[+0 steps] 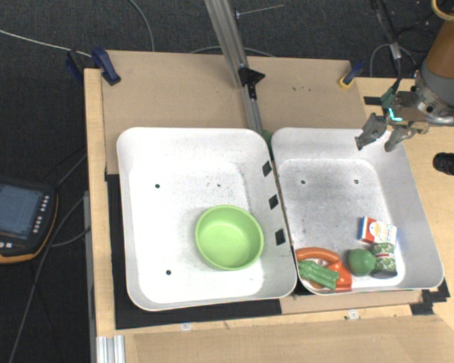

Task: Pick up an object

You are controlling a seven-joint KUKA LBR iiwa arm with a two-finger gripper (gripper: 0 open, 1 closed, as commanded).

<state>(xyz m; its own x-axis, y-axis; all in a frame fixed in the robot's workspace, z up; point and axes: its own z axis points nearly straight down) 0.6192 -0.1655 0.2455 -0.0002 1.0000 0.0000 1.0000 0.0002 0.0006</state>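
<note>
Arm: the grey arm with its orange band (448, 48) is reaching in from the upper right of the frame.
Gripper: the gripper (380, 139) is hanging over the upper right corner of the right bin (329, 184), its two fingers (368, 132) standing spread apart and released, with nothing between them.
Right bin: it is sitting at the right of the frame, its objects all lying along the lower edge.
Objects in right bin: a small white, red and blue carton (377, 231) is lying near the lower right corner; a green ball (360, 262) is resting just below it, touching a dark round item (384, 265) at its right; an orange and green toy (320, 269) is lying at the lower left corner. All are well apart from the gripper.
Left bin: the left bin (174, 172) is holding a green bowl (228, 237), upright, in its lower right part.
Bench: the brown bench (181, 82) is bearing both bins side by side.
Floor: a handheld screen unit (15, 216) is lying at the left edge of the frame.
</note>
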